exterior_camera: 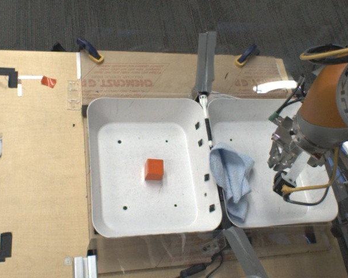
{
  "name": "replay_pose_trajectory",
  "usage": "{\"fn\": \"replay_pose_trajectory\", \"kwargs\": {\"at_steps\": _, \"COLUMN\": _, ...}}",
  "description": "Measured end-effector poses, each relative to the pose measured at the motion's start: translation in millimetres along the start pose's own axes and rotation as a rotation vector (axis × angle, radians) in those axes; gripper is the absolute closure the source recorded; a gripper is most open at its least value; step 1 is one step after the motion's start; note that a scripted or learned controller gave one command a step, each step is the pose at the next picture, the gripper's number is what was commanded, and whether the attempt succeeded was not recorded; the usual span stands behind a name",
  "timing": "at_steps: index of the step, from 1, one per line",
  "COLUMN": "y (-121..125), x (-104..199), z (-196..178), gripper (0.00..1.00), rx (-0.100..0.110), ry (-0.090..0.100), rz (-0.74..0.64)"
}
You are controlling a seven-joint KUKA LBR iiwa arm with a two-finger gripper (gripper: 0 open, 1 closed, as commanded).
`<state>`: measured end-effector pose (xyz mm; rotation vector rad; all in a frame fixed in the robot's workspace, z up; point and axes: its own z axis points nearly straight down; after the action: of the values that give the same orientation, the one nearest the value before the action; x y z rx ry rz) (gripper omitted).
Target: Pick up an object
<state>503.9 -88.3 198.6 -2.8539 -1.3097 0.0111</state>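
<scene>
An orange-red cube [154,169] rests near the middle of the left bin [104,155]. A crumpled light-blue cloth [232,178] lies at the left side of the right bin [261,114], draped toward the bin's front edge. My gripper [280,165] hangs over the right part of the right bin, a short way to the right of the cloth and apart from it. Nothing shows between its fingers. The arm's orange band [330,94] rises above it at the right.
A grey post [206,62] stands at the back between the two bins. Clamps [90,50] hold cardboard behind the bins. A black cable loop [304,197] hangs below the wrist over the right bin's front right corner.
</scene>
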Motion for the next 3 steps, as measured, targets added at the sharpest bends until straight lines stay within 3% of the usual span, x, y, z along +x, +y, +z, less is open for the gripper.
{"fn": "replay_pose_trajectory", "kwargs": {"at_steps": 2, "y": 1, "x": -1, "z": -16, "gripper": 1.0, "rx": 0.004, "ry": -0.007, "rz": -0.003}}
{"fn": "replay_pose_trajectory", "kwargs": {"at_steps": 3, "y": -26, "x": 71, "z": -88, "gripper": 1.0, "rx": -0.003, "ry": 0.002, "rz": -0.145}}
